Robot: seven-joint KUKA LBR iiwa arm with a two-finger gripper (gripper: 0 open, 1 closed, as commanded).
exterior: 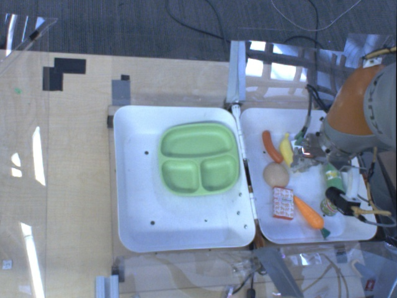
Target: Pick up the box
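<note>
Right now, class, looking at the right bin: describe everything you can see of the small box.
The box is a small flat rectangular carton, red with a white speckled pattern on its top face, seemingly cardboard. It lies flat on the right bin's floor near the front edge. A round beige ball sits just behind it and an orange carrot lies close on its right. The claw is apart from it.

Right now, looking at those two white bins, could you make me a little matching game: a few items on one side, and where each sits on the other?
Things:
1. green tray
2. box
3. carrot
4. sausage

Places:
A. right bin, far end, beside the yellow piece
B. left bin
C. right bin, just right of the box
D. right bin, just below the round tan item

Pairs: 1-B, 2-D, 3-C, 4-A
</note>
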